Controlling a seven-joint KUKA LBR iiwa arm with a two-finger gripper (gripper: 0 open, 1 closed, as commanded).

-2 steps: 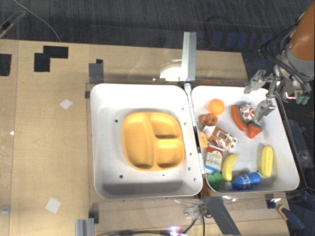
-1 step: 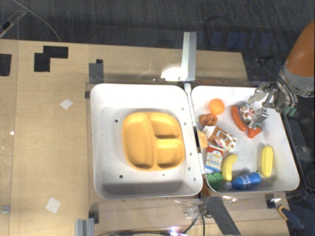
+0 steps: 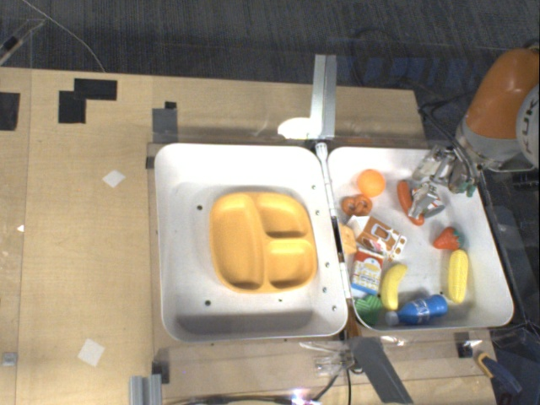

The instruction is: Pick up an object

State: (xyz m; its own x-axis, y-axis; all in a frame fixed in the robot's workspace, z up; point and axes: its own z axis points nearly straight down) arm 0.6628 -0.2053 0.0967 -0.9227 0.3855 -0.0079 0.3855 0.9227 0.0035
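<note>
My gripper [image 3: 427, 209] hangs low over the back of the right bin [image 3: 498, 264], its fingers open and nothing between them. A small red-orange piece [image 3: 406, 195] lies just left of the fingers, touching or nearly touching them. An orange ball [image 3: 370, 181] rests further left. A red strawberry-like piece [image 3: 447, 240] sits just in front of the gripper, with a yellow corn-like piece [image 3: 457, 275] in front of that.
The right bin also holds a reddish round piece [image 3: 356, 205], two small cartons [image 3: 381, 237] [image 3: 365, 272], a banana [image 3: 393, 283], a blue bottle [image 3: 422, 309] and a green item [image 3: 367, 310]. A yellow divided tray [image 3: 261, 240] lies in the left bin [image 3: 181, 226].
</note>
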